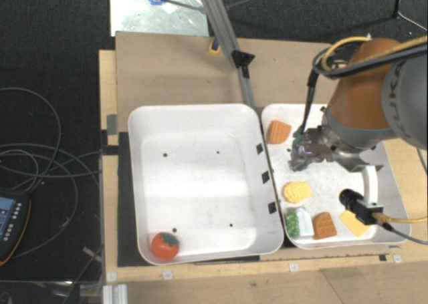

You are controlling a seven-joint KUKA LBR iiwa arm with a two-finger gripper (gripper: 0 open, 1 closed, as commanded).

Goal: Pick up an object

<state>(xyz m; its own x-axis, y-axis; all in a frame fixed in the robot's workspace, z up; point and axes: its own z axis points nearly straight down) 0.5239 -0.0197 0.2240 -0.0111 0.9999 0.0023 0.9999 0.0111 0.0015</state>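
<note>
Nothing looked lifted yet: the hand (299,156) hovered low over the right bin (391,192), near a corn cob (297,192); its grip state was unreadable.

Illumination is bright and even from overhead; the left bin (194,182) is near overexposure, its white floor washed out with little surface detail. Shadows are soft and short, noted under the arm (374,95) in the right bin (391,182) and beside the tomato (164,245). Focus is moderately soft throughout, with glare on the pale floor patch (160,2) at top.
</note>
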